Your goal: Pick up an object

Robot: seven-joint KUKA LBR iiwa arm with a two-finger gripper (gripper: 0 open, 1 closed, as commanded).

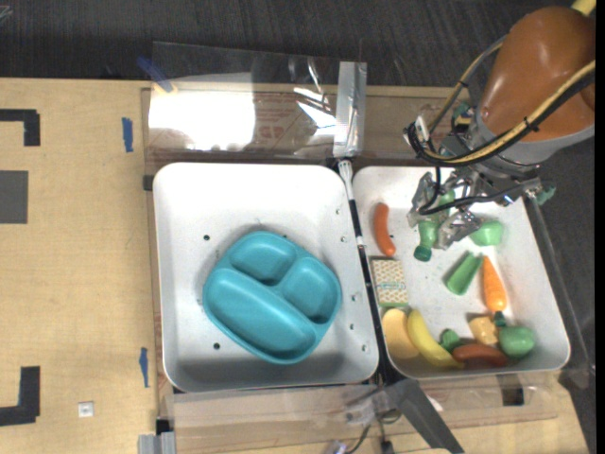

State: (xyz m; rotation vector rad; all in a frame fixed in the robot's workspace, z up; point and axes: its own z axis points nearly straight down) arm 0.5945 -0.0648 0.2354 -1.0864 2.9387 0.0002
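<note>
My gripper hangs low over the upper middle of the right bin, under the orange-banded wrist. A dark green piece lies right below it, partly covered by the gripper, and I cannot see whether the two touch. Close by lie a pale green piece to the right and a green cucumber below. An orange-red sausage sits to the left by the bin wall.
The right bin also holds a carrot, a banana, a waffle square, a broccoli and a brown-red piece. A teal divided plate lies in the left bin.
</note>
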